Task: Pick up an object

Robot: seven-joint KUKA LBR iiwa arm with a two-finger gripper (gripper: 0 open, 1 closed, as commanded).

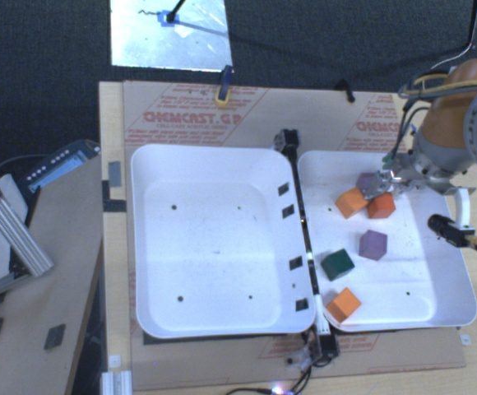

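Orange cube (344, 304), green cube (336, 263) just behind

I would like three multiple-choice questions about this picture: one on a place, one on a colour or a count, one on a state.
1. Which bin holds the blocks?
A. the left bin
B. the right bin
C. both bins

2. What colour is the block nearest the divider between the bins?
A. green
B. yellow
C. white

3. Where is the purple block?
A. stacked on the green block
B. outside the bins
C. alone on the bin floor

Answers:
1 B: all blocks lie in the right bin.
2 A: the green block sits nearest the divider.
3 C: the purple block touches no other block.
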